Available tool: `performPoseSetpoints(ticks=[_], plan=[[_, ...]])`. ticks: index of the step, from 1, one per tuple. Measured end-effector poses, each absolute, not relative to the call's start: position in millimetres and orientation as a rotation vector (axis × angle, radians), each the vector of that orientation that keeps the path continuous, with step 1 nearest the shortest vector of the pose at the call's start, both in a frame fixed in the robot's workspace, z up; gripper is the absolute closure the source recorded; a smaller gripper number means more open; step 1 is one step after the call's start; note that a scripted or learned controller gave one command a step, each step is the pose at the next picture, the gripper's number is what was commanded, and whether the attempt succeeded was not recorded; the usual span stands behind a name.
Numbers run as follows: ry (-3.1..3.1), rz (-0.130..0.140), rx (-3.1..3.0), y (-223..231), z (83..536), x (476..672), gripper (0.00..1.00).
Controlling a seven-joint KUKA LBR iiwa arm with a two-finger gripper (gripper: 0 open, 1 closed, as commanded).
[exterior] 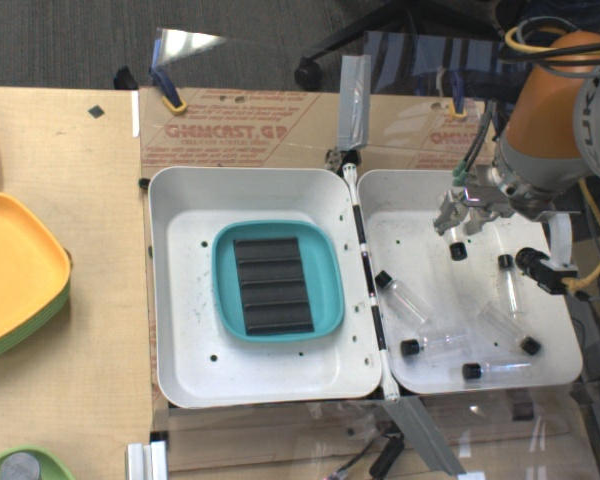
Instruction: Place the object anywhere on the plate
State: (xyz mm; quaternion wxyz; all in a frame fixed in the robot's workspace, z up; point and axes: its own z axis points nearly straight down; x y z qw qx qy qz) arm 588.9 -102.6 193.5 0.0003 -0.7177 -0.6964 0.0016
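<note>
A teal plate [223, 268] rests in the middle of the left bin [178, 308]. On the plate lies a black ridged rectangular object [272, 286], flat and roughly centred. My gripper [461, 221] hangs over the back of the right bin [432, 268], well to the right of the plate. It is open, with nothing between its fingers. Just below it sits a small black-capped piece [458, 251] on the bin floor.
Several clear tubes with black caps lie scattered in the right bin, for instance one tube [405, 303] near the divider and another [496, 369] at the front. Yellow dishes [20, 268] are stacked on the bench at far left. A cardboard sheet [240, 128] lies behind the bins.
</note>
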Motion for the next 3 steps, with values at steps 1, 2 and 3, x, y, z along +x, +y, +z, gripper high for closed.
performPoseSetpoints(ticks=[1,2,3], plan=[[-2.304,0.004,-2.132,-48.9,190.6,557.0,1.0],[-2.444,0.006,-1.97,37.8,190.1,551.3,1.0],[-2.443,0.005,-1.972,37.4,190.2,551.4,0.0]])
